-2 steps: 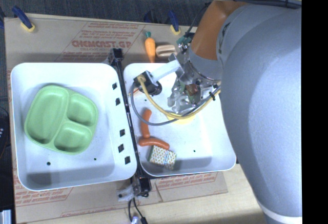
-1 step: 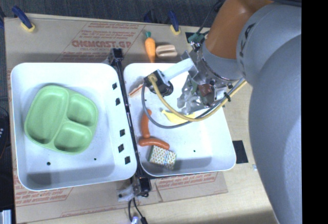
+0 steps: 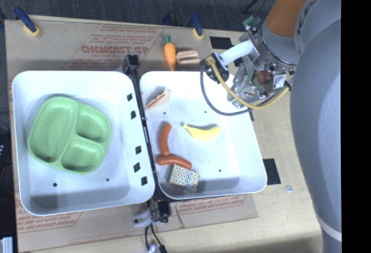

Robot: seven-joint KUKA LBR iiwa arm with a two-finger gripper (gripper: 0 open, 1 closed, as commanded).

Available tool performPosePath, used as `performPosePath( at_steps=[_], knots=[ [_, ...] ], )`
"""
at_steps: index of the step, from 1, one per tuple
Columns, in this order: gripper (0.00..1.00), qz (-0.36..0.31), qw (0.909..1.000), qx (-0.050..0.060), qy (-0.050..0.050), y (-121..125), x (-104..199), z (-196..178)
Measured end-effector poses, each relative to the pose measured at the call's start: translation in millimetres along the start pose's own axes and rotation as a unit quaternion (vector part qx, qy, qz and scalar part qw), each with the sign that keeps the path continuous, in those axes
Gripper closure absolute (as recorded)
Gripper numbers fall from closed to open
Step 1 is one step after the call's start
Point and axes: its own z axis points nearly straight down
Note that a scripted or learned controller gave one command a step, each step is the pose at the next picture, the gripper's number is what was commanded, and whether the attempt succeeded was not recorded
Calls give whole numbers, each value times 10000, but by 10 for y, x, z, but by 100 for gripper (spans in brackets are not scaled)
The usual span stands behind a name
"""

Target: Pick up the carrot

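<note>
Where the cardboard-covered desk (image 3: pixel 104 43) meets the far rim of the right bin (image 3: pixel 243 159), the carrot (image 3: pixel 169 54) lies outside both bins, its green top pointing away toward the far edge. Just beside it, to the right, sits a small bun-like toy (image 3: pixel 186 58), tan and brown. The claw (image 3: pixel 246 87) hangs over the right-hand rim of the right bin, well apart from the carrot, in a tangle of yellow and black cable (image 3: pixel 215 87); from this angle I cannot tell how it stands.

Inside the right bin there is a hot dog in a bun (image 3: pixel 157 98) near the far left corner, a banana (image 3: pixel 202 131) around the middle, and two sausages: one (image 3: pixel 166 138) lying lengthwise along the left wall, the other (image 3: pixel 173 160) crosswise just below it, the two nearly touching. A small patterned packet (image 3: pixel 183 177) rests at the near wall, just beside the crosswise sausage.

The left bin (image 3: pixel 35 188) holds a green divided plate (image 3: pixel 69 133), tilted a little in the middle of the floor. Blue clamps (image 3: pixel 26 20) grip the cardboard at the far edge.
</note>
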Motion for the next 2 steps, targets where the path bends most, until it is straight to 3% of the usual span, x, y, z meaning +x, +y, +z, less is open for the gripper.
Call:
performPosePath(
  at_steps=[1,2],
  knots=[
    [100,-14,10000,7,-14,-391,-178,452],
    [100,-10,10000,1,-3,131,3,313]
  ],
)
